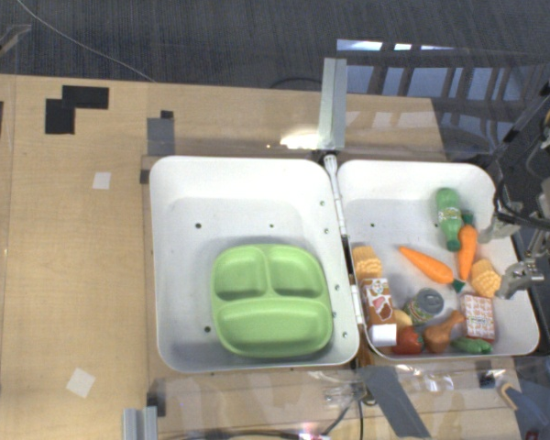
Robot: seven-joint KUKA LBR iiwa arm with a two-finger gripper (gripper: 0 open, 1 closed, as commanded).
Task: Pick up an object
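**Pincer waits at the toy bin's rim**

While the pincer (524,273) hangs at the right bin's (399,186) outer edge, whether it is clenched or released cannot be told. Toy food lies heaped just leftward, likely because the bin walls corral it; nearest sits a bumpy orange-yellow plastic piece (485,278).

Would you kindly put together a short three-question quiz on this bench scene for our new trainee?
1. True or false: the green divided plate lies in the left bin.
2. How many carrots lie in the right bin? A) none B) two C) five
3. Fill in: the green bottle lies near the right bin's ____ corner, far or near.

Key:
1. True.
2. B: one long carrot lies slantwise, and a second carrot stands almost straight up the view beside it.
3. Far.
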